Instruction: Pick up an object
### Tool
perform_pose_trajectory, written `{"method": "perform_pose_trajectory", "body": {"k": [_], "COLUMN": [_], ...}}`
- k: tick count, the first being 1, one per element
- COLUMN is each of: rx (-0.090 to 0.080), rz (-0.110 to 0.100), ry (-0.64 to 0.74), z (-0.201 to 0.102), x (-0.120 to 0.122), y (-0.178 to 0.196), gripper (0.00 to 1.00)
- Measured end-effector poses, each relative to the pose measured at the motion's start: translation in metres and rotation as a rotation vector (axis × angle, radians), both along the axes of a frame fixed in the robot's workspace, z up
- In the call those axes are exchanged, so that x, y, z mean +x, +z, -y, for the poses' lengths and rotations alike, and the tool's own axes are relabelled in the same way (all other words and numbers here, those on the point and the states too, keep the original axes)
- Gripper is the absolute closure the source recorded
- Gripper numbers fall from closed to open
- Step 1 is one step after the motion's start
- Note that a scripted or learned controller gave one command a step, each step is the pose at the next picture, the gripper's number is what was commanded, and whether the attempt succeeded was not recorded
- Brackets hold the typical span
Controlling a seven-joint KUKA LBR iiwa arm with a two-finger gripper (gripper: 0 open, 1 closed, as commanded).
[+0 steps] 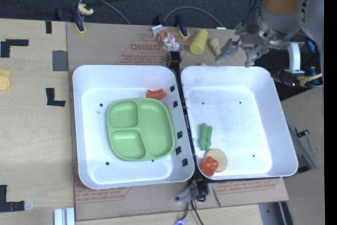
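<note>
Trouble, if it came, would begin with choice of target. In the left bin point(84, 113) a green divided plate point(140, 129) lay flat, too broad for a pinch, with a small orange piece point(156, 94) tucked by its far edge near the wall. The right bin point(274, 113) held a green pod point(205, 136) and, near the front wall, a red piece point(208, 166) touching a tan disc point(218, 158); a descent there could strike the rim or nudge both. The pincer point(238, 54) hung spread and empty above the right bin's far rim, well apart from all.
</note>
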State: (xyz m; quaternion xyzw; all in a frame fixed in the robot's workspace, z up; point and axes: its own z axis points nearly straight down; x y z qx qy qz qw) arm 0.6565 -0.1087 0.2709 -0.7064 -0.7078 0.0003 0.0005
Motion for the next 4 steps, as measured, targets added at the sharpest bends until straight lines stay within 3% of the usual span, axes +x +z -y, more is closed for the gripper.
{"method": "perform_pose_trajectory", "body": {"k": [1,2,3,4], "rx": [-0.001,0.0,0.001,-0.002], "rz": [-0.003,0.0,0.001,0.007], "ry": [-0.002,0.001,-0.001,-0.001], "z": [0.052,-0.017,-0.015,-0.014], "x": [-0.007,-0.038,-0.101,-0.139], "y": [-0.094,-0.083,-0.185,-0.184], "gripper": [0.0,0.0,0.0,0.0]}}
